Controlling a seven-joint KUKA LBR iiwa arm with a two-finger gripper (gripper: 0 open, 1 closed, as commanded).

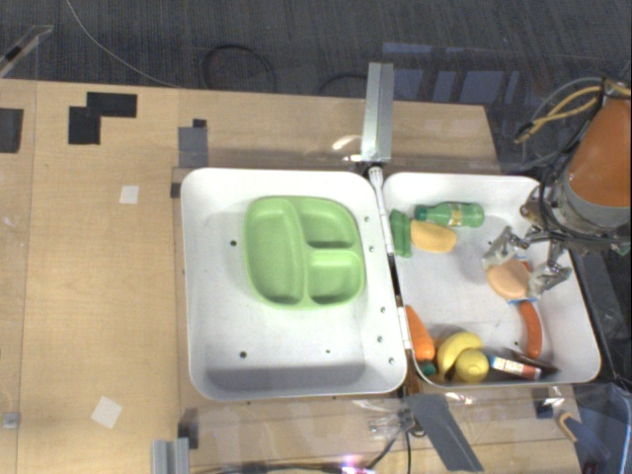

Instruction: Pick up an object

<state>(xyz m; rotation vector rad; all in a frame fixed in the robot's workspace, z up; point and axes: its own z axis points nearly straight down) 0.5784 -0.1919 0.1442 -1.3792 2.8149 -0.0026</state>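
My gripper [528, 259] hangs over the right side of the right bin [464, 294], open, with nothing between its fingers. Just below and left of it lies a tan, rounded piece [509, 282], close to the lower fingertip; I cannot tell whether they touch. A red sausage [533, 329] lies nearer the front. At the bin's back sit a green bottle [449, 213] and a yellow piece [433, 236].
A carrot [422, 336], two yellow fruits [462, 355] and a red-and-black marker [518, 366] crowd the right bin's front edge. A green stick [399, 233] lies along its left wall. The left bin [217, 354] holds a green divided plate [301, 250].
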